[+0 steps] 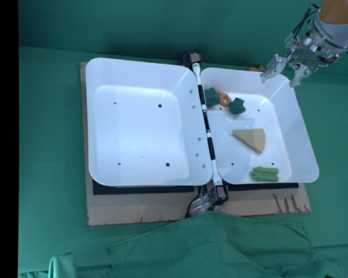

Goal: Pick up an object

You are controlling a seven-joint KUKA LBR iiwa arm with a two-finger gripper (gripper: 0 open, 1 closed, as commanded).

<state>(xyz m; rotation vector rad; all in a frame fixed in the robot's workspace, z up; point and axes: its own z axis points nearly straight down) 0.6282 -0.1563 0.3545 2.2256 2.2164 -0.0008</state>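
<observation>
While the right bin (pixel 304 157) carries all the loose things, none of them sits between the fingers of the tool (pixel 285 72): a tan wedge (pixel 251 139) lies flat near the bin's middle, a green pod-like piece (pixel 265 174) rests close to the near rim, and toward the far left corner two dark green lumps (pixel 211 97) (pixel 237 105) flank a small orange piece (pixel 224 99), just beside one another. The tool hangs above the far right corner of that bin, its two fingers spread apart with nothing between them, well apart from the wedge. An orange band (pixel 333 11) shows on the arm above the wrist. The left bin (pixel 98 76) adjoins across a white bar (pixel 206 119) with dark ends. Both bins sit on a cardboard sheet (pixel 136 214) on the green-covered bench (pixel 49 136).
</observation>
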